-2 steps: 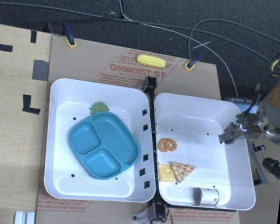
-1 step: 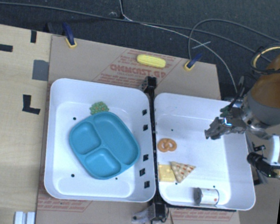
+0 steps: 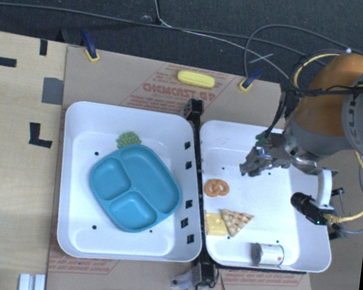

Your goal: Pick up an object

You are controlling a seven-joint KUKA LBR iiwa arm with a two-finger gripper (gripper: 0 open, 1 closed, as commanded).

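The gripper (image 3: 253, 167) hangs over the right bin (image 3: 305, 210), up and right of the pretzel (image 3: 216, 189) — whether its claw is wide or narrow cannot be told, and nothing shows held. The pizza slice (image 3: 236, 220), cheese block (image 3: 215, 224) and small can (image 3: 266, 254) lie below the pretzel. A descent here risks closing on bare floor — the pretzel sits apart. Cardboard underlies both bins.
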